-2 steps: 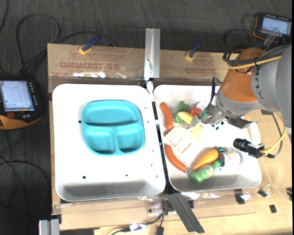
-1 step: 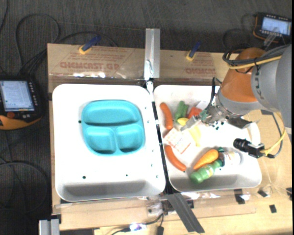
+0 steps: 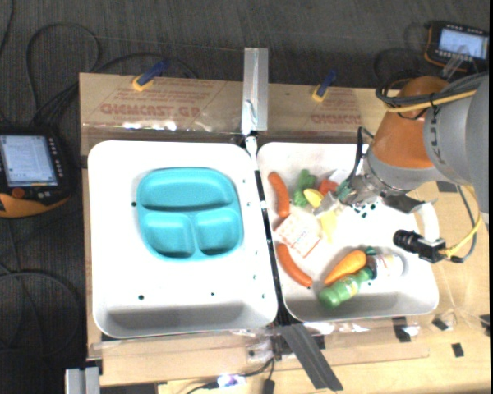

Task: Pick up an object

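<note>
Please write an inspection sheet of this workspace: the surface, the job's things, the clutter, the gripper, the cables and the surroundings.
Surface: bench with left bin and right bin side by side.
Job's things: in the right bin, two sausages, a carrot, a green vegetable, a card and small yellow and green pieces.
Clutter: a turquoise divided tray in the left bin.
Gripper: gripper low over the right bin's upper part; finger state unclear.
Cables: black cables on the floor; yellow cable by the arm.
Surroundings: dark carpet, two pendants, cardboard behind the bins.
</note>
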Tool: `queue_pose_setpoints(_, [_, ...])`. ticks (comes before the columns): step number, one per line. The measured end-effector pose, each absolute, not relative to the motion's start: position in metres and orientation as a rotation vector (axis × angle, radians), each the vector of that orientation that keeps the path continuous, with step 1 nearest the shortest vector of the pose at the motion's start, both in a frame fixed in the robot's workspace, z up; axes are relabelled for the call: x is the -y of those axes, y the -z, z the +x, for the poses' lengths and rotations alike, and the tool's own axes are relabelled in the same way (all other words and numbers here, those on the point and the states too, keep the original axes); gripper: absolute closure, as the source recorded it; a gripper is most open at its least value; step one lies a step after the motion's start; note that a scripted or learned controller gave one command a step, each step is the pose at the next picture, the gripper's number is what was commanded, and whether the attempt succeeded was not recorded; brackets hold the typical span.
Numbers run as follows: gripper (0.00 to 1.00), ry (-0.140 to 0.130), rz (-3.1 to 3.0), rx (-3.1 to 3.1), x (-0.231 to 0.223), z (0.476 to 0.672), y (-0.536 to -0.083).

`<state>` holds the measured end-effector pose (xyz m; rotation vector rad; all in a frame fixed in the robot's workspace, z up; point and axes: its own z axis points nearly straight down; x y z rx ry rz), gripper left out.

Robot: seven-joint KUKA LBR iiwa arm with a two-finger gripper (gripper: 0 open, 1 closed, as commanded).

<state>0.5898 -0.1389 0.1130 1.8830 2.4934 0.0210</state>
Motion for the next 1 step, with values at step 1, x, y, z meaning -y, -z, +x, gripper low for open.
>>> queue_pose_setpoints(1, [1.00, 0.004, 2.019, -2.405, 0.0803, 0.6339, -0.1990])
